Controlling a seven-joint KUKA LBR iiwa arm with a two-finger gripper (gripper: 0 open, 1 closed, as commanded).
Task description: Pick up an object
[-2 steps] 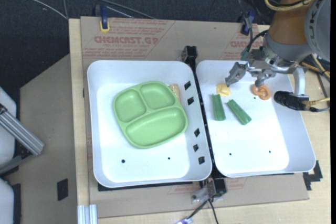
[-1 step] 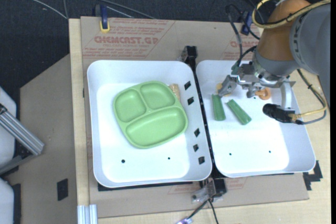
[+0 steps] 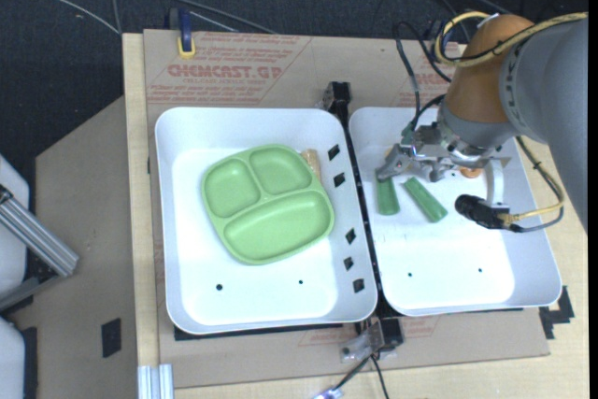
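Note:
Two green stick-shaped objects lie in the right bin [image 3: 523,280]: one upright [image 3: 387,196], the other slanted [image 3: 426,200] just to its right. My gripper [image 3: 412,167] hangs directly over their upper ends, open, its fingers spread with nothing between them. A small orange object [image 3: 470,171] peeks out from under the wrist. In the left bin [image 3: 187,285] rests a green divided plate [image 3: 269,203], with a tan object [image 3: 311,161] partly hidden at its upper right rim.
The grey arm with its orange band [image 3: 486,75] comes in from the upper right over the right bin's far corner. A black connector with a yellow cable [image 3: 481,210] hangs beside the green objects. The bins' shared wall [image 3: 355,201] runs between them.

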